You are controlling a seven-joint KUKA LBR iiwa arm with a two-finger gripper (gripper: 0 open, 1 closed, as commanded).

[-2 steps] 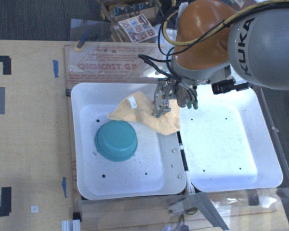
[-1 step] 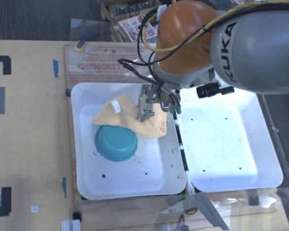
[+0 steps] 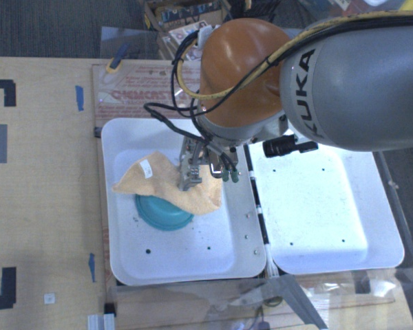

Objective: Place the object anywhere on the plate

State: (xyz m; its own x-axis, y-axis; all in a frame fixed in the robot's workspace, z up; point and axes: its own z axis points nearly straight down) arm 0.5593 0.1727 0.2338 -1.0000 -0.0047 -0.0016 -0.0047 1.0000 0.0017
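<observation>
Gripper [image 3: 191,172] hangs from the arm's orange wrist dome [image 3: 242,67] over the left bin [image 3: 124,253], its metal tip down on the right part of a yellow cloth [image 3: 166,181]. Whether the cloth is actually caught in it cannot be told; the dome and the cables crowd the view from above and the tip merges with the fabric.

Nearest the camera in that bin, a teal plate [image 3: 162,215] lies on the white floor. Its front rim shows as a crescent; the rest is hidden beneath the cloth, which drapes across its far side. The cloth spreads from the bin's left middle, where a pale tag [image 3: 146,170] sits on a raised fold, to just under the gripper, so the tool meets the cloth at its right end, just beyond the plate's visible rim.

To the right, the right bin [image 3: 330,212] has its far edge covered by the grey arm [image 3: 358,81]. Beyond the bins, a cardboard box [image 3: 186,16] with clutter stands on the floor, partly hidden behind the dome.
</observation>
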